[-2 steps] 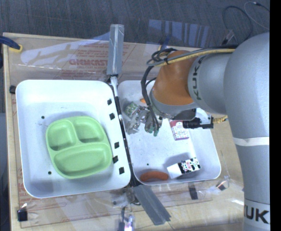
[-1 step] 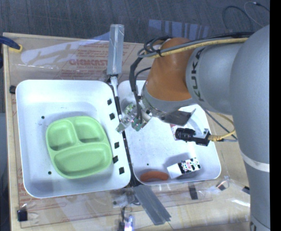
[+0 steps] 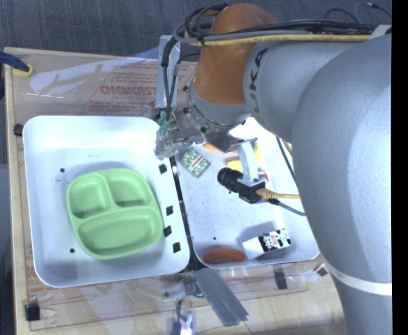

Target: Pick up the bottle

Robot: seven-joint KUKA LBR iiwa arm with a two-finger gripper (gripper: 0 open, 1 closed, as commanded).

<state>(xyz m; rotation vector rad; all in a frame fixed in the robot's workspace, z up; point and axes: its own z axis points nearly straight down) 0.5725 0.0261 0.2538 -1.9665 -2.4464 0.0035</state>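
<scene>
Grey arm [image 3: 330, 117]: reaching in from the right, covering much of the right bin [image 3: 211, 222]
Green tray [image 3: 113, 213]: lying in the left bin [image 3: 43, 152]
Gripper [image 3: 168, 144]: hanging over the divider; grip impossible to tell
Bottle [image 3: 251, 160]: lying in the right bin, partly hidden by the arm

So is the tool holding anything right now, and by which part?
Cannot be told. The tool sits low at the divider between the bins, and the arm hides whether anything is in it.
</scene>
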